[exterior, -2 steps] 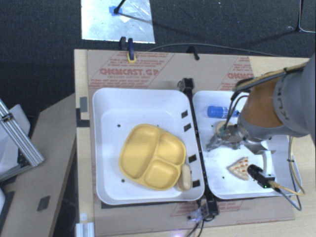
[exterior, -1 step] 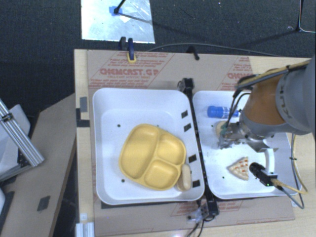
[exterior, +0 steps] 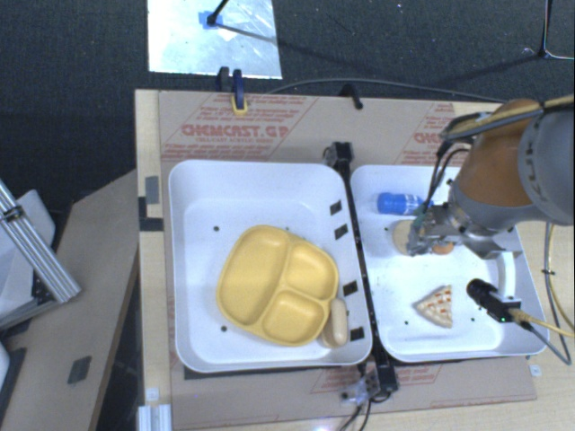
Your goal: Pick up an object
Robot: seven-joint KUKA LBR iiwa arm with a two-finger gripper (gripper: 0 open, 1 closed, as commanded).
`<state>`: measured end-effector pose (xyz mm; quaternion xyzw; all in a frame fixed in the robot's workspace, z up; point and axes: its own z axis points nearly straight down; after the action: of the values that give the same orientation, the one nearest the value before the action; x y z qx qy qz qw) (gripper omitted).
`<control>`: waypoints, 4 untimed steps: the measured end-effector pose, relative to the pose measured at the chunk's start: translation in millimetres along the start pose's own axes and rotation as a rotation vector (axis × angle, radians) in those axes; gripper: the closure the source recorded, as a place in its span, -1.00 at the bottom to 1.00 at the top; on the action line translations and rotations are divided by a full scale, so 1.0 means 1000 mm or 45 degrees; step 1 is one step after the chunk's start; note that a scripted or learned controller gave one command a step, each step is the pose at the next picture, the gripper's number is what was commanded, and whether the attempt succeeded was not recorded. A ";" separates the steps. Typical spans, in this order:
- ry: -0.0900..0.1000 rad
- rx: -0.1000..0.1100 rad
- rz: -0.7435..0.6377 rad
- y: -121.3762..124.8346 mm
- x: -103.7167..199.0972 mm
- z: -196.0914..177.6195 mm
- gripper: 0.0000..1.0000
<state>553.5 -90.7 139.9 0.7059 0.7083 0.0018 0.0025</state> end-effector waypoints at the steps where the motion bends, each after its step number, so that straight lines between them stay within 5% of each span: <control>1: 0.000 0.000 -0.001 -0.001 0.001 -0.044 1.00; 2: 0.000 0.001 -0.001 0.000 0.000 -0.082 1.00; 4: 0.004 0.005 -0.010 0.022 0.116 -0.088 1.00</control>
<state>574.2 25.5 227.5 0.7032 0.7110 0.0016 0.0000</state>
